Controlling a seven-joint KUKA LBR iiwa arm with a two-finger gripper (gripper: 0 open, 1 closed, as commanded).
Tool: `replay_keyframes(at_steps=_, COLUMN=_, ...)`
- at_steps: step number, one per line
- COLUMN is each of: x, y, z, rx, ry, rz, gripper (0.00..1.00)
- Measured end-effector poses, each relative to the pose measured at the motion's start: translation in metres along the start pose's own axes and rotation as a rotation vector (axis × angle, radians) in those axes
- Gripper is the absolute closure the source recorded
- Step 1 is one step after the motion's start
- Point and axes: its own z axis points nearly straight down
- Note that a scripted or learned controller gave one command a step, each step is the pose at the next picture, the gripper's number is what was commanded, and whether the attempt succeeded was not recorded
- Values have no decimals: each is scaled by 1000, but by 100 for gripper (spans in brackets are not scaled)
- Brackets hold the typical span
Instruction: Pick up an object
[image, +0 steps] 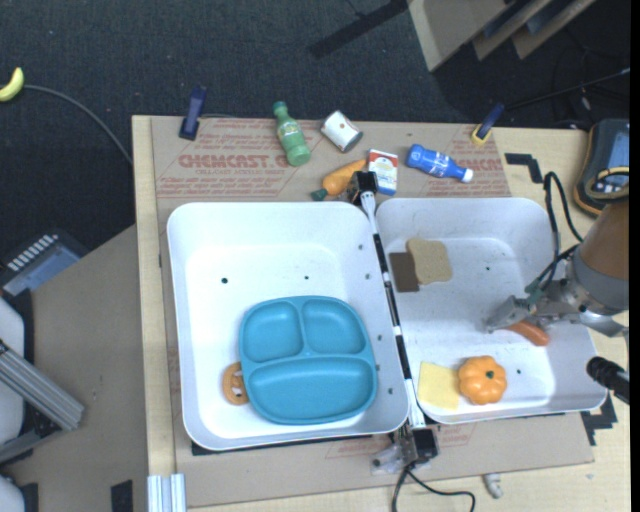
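My gripper is low in the right bin, near its right wall, with the grey arm coming in from the right. A small orange-red piece lies right under the gripper, touching it or just below it. An orange toy pumpkin sits in front of the gripper beside a yellow cheese slice. A tan and brown bread piece lies at the bin's left side.
The left bin holds a blue divided plate and a small pretzel. Behind the bins lie a green bottle, a white can, a blue bottle and a small carton.
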Motion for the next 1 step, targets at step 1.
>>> replay_keyframes(at_steps=1, x=-2, y=0, z=-10, rx=-3, ry=-5, rz=2, gripper=100)
